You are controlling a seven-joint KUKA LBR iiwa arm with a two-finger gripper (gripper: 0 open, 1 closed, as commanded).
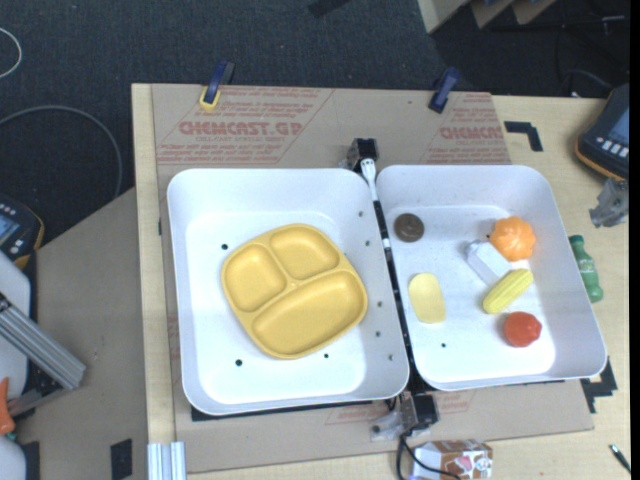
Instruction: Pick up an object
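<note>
**Ana:** Dark carpet [150, 18] lies round the pale counter [95, 268], and a brown cardboard sheet [300, 123] printed in red sits under the two bins. What is in the left bin [200, 218]?

**Ben:** One thing: a yellow divided plate [293, 290] with three compartments. It lies flat near the middle, turned a little askew.

**Ana:** And the right bin [460, 353]?

**Ben:** That one has the small things that could be picked. A brown disc [408, 228] is near its left wall, towards the far side. A pale yellow oval [427, 298] lies nearer the camera than the disc, apart from it. Towards the right there is an orange ball [513, 238] pressed against a white block [487, 264], and a yellow corn cob [507, 290] lies tilted just beside the block. A red round piece [521, 329] sits near the cob, closest to the front.

**Ana:** Anything outside the bins?

**Ben:** A green piece [585, 266] lies on the counter along the right bin's outer rim. Two blue clamps, one [215, 83] with a yellow tip and the other [444, 90] plain, grip the far edge of the cardboard.

**Ana:** And the claw?

**Ben:** A grey bit at the right edge looks like the claw [612, 206]. It is just outside the right bin and well apart from everything in it. I cannot tell whether it is wide or narrow, and nothing in the bins is touching it
</note>
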